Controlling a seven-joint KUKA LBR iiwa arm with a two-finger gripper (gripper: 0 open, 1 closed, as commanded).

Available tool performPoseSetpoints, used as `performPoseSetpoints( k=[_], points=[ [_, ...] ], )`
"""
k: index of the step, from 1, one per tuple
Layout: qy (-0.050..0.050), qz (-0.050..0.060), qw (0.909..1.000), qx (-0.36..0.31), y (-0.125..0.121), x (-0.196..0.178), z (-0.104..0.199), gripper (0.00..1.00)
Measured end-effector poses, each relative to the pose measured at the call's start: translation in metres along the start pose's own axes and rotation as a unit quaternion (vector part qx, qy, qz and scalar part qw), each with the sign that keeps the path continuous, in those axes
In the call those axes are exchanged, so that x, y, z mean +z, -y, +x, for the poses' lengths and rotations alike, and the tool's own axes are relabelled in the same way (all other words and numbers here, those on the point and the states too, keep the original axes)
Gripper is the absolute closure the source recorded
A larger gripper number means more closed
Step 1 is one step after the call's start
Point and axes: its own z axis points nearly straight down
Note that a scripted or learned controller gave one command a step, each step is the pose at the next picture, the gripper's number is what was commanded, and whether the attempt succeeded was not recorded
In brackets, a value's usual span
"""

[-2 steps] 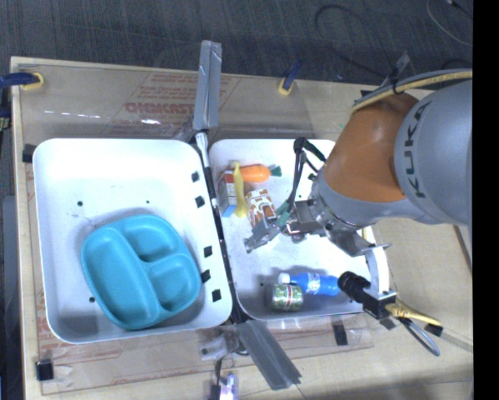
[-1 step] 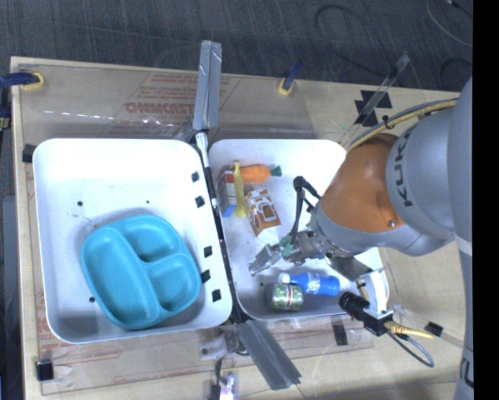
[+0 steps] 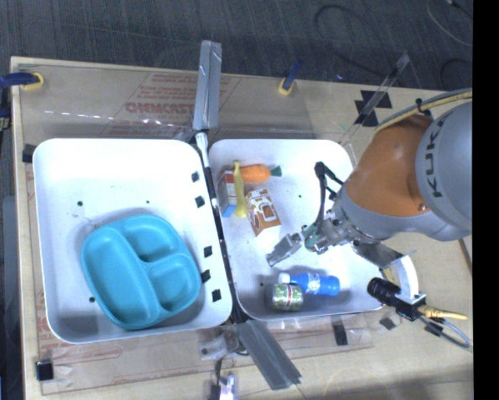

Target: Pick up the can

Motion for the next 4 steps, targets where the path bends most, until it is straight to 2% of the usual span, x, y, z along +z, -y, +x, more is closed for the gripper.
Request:
performPoseSetpoints(
  k=[1, 2, 3, 4],
  points=[
    [-0.001, 0.002, 0.9993, -0.037, 0.005, 0.087, -0.013, 0.00],
    [-0.001, 0.001, 0.9993, -0.037, 0.005, 0.087, -0.013, 0.00],
    [0.000, 0.000, 0.9965, 0.083, 0.006, 0.032, -0.020, 0.00],
    [-0.001, 0.002, 0.9984, 0.057, 0.001, 0.090, 0.003, 0.00]
  ],
)
